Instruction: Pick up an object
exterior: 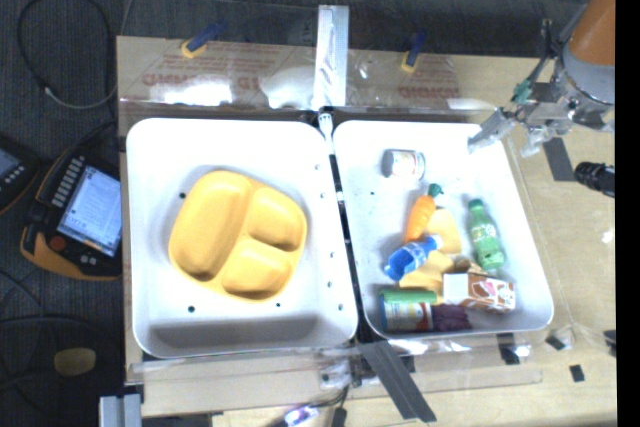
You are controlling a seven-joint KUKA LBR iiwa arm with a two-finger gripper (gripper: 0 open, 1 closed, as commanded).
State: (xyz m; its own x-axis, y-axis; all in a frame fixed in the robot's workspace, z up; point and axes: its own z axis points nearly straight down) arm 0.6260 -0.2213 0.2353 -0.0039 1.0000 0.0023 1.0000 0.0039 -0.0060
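From above, the gripper (pixel 492 131) hangs over the right bin's (pixel 532 215) upper right rim; whether its fingers are spread, I cannot tell. Below lie one carrot (pixel 421 213), two bottles, two cans. One yellow tray (pixel 237 233) fills the left bin (pixel 160 150).

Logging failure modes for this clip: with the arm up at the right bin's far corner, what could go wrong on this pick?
1. The blue bottle, carrot, green can and carton lie packed together, so the tool may jam between them or shove neighbours.
2. The green bottle and small can lie on their sides and may roll away.
3. The tool sits near the right bin's rim and might clip it descending.
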